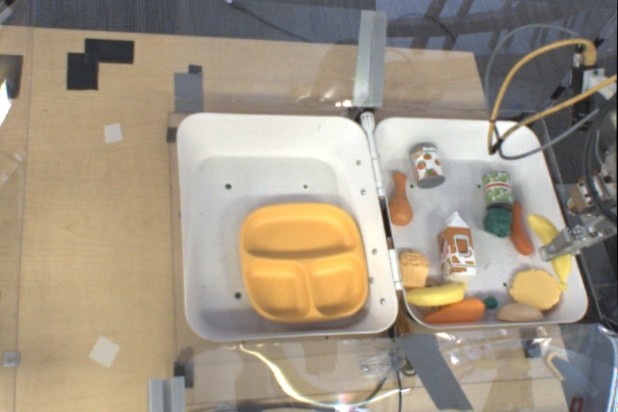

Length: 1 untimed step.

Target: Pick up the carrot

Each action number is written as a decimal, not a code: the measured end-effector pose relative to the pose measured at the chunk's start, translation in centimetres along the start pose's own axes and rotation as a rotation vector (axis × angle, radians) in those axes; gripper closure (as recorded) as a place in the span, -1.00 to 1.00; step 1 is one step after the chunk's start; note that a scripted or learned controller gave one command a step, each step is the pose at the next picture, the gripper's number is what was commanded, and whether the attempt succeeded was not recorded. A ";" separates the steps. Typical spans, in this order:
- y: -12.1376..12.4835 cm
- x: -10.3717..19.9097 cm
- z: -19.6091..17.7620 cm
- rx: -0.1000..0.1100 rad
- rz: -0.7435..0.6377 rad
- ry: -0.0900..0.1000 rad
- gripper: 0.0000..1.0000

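The carrot (457, 311), orange with a small green tip at its right end, lies flat along the front wall of the right bin (463, 138). A yellow banana (435, 294) rests against its upper left side. My gripper (568, 244) is at the bin's right rim, over a yellow piece (544, 229), well to the right of the carrot and a little behind it. Nothing is visible in its grasp.
The right bin also holds a drumstick (400, 199), two small cans (426, 165), a milk carton (458, 248), a green broccoli (499, 222), a slim orange-red piece (521, 231), a muffin (414, 267) and yellow and tan pieces (536, 288). A yellow divided tray (303, 260) sits in the left bin (261, 145). Cables (526, 77) loop at right.
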State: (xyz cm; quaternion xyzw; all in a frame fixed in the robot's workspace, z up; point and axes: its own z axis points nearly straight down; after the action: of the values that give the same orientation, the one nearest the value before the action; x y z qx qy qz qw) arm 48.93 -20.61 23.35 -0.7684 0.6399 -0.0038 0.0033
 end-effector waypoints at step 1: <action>-0.1 -1.1 14.6 -0.004 -0.375 -0.001 1.00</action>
State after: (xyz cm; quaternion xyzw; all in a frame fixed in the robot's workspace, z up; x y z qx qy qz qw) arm 48.95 -19.56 8.72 -0.8743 0.4854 -0.0028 0.0013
